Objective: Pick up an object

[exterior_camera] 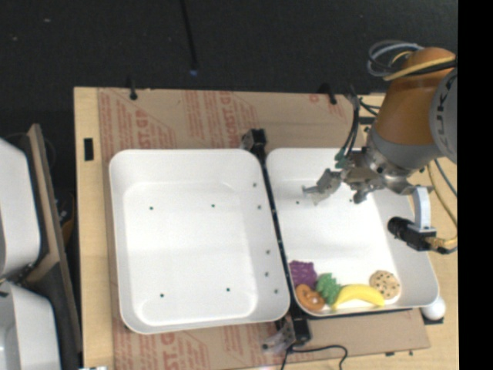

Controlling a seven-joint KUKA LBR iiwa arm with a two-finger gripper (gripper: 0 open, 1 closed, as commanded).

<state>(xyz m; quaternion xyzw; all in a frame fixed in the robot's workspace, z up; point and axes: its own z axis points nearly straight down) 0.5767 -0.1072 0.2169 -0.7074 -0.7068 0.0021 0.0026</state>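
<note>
Hovering open and empty, the gripper (pixel 337 183) is held far from the banana (pixel 359 296); nothing is picked yet.

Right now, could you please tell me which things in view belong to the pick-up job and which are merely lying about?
Belonging to the job:
- gripper, over the right bin
- banana
- cookie
- purple grapes
- green toy
- orange toy

Just lying about:
- left bin
- cardboard sheet
- black cable
</note>
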